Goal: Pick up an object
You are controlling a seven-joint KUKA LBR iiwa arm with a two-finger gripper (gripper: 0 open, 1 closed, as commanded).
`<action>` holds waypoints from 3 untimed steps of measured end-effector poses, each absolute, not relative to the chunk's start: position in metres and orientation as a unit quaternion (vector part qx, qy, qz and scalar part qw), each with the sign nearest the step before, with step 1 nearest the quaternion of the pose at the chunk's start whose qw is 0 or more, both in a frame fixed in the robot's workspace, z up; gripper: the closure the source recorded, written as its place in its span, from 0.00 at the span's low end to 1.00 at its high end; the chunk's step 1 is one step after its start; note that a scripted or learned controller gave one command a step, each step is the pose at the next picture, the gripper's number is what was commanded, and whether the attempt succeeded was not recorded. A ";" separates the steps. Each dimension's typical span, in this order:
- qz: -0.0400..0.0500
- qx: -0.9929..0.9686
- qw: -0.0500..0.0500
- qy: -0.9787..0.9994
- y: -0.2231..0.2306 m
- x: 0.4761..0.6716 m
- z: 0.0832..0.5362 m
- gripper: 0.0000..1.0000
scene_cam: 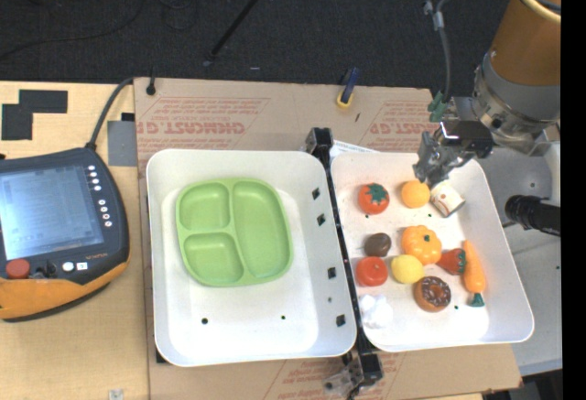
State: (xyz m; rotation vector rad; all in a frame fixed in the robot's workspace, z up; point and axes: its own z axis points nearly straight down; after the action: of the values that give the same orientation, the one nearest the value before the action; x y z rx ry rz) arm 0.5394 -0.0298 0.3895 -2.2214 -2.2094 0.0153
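While the arm [526, 32] is reaching in from the upper right of the frame, its gripper [438, 167] is hanging over the top edge of the right bin [513, 297], just above an orange ball [415, 194] and a small white block [447, 200]. How far apart its jaws are standing cannot be told, and nothing is showing between them. Lower in that bin, a tomato [373, 198], a pumpkin [421, 243], a carrot [473, 268] and a doughnut [431, 294] are lying close together. A green divided plate [233, 232] is sitting in the left bin [174, 316].
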 end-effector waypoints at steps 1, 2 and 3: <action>0.006 -0.708 0.006 -0.706 -0.053 0.486 0.295 1.00; 0.001 -0.705 0.002 -0.709 0.006 0.541 0.257 1.00; -0.005 -0.707 -0.005 -0.707 -0.010 0.508 0.398 1.00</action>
State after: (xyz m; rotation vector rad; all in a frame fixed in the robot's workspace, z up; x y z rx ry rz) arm 0.5079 -0.0104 0.3980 -2.2279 -2.2281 -0.0153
